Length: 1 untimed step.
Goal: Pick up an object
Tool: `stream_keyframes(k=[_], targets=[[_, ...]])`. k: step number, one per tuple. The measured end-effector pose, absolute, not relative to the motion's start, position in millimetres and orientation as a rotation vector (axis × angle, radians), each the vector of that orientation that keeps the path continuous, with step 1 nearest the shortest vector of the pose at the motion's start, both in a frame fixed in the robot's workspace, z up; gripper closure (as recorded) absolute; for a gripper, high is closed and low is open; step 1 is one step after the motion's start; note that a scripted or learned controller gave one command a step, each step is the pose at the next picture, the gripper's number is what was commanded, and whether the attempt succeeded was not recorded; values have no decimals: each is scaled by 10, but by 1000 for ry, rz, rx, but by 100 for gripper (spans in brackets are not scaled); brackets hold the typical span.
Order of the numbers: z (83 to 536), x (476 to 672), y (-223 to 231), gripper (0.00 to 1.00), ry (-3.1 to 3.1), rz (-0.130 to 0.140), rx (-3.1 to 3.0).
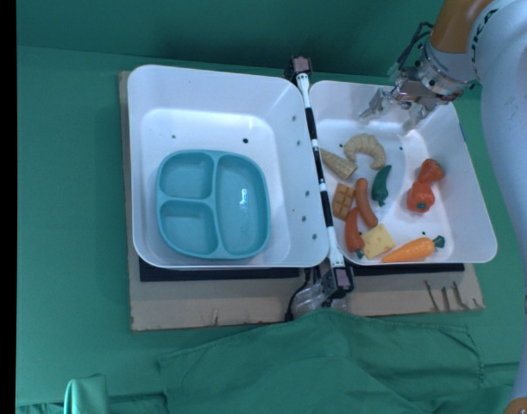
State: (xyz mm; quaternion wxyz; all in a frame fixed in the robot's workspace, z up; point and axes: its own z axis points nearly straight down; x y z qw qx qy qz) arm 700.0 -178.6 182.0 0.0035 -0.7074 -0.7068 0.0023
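End effector [392,109] spread, empty, above right bin [470,205] toy food.

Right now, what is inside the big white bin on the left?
The left white bin holds one teal plastic plate with three compartments, nothing in them. The bin floor beneath the plate is covered.

We see a divided plate [213,203] in the left bin [159,89]; toy foods [371,198] in the right bin [470,222], gripper [391,110] above its far edge.

Fixed overhead camera, slanted downward, both bins [220,102] in frame
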Motion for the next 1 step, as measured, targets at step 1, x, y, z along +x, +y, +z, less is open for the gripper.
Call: stream_keyframes(k=[1], targets=[[1968,7011,-1730,100,-2214,2,-2207]])
